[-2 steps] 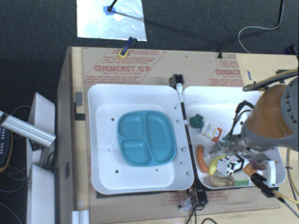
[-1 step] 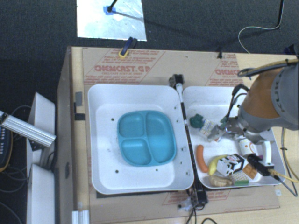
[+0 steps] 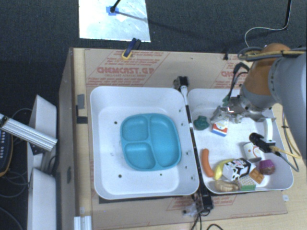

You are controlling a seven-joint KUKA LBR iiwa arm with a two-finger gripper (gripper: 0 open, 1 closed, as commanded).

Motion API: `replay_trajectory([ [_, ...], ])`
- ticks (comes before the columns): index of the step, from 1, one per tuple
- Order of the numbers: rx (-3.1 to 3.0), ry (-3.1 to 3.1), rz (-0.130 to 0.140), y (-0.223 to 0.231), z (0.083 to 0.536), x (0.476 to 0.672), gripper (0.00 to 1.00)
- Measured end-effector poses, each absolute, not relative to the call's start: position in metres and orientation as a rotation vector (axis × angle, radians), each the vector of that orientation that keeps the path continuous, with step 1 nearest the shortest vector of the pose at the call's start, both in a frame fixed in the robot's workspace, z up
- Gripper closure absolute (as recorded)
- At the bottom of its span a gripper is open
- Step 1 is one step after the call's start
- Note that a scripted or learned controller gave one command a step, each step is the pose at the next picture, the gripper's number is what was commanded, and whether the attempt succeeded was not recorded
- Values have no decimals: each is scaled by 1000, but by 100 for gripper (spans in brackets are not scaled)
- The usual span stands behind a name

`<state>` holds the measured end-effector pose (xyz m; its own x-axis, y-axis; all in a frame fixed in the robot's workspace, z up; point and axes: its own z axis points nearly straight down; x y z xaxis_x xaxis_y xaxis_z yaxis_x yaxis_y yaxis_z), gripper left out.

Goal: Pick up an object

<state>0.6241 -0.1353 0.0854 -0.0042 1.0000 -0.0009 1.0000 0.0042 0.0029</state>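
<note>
The table (image 3: 144,66) is covered with brown cardboard and stands on dark carpet; it carries two shallow white bins. The left bin (image 3: 100,109) holds a light blue plastic plate with compartments (image 3: 150,141). In the right bin (image 3: 283,176), the pincer (image 3: 224,113) hangs just above a small white, red and blue box (image 3: 220,128), with a green toy (image 3: 201,123) near on its left. Whether it is wide or narrow, I cannot tell.

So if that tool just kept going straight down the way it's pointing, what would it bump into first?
Probably the small red, white and blue carton, which lies just below the tool in the right bin. Depth is hard to judge, so it might meet the bin floor beside it instead.
</note>
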Motion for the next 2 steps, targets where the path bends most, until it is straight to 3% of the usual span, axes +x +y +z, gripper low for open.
replay_trajectory([
  [1,2214,2225,3,-110,85,669,0],
  [2,2215,2225,1,-103,85,669,0],
])
